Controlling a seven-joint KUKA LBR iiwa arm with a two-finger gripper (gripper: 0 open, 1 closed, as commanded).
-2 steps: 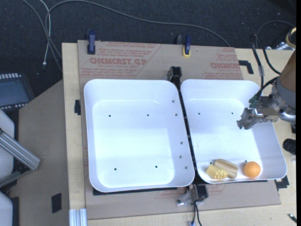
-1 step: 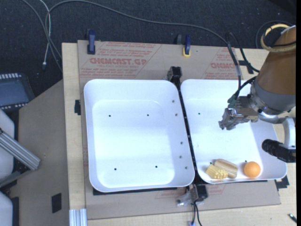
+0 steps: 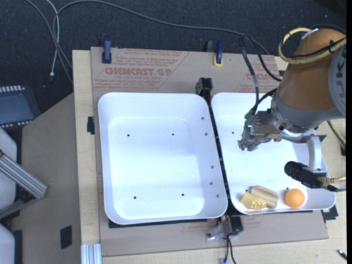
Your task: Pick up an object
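- While the grey two-finger gripper (image 3: 247, 143) hangs over the right shallow white plastic bin (image 3: 236, 164), finger state can't be told, nothing visibly gripped.
- Lower right of that bin: one round orange ball (image 3: 295, 197), one yellow corn-like piece (image 3: 252, 202), one tan bread-like roll (image 3: 264, 193), touching each other.
- Left shallow white bin (image 3: 113, 147) beside it.
- Fingers blurred, arm cut off at right.

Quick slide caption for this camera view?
Gripper over the right bin, away from orange ball and corn.
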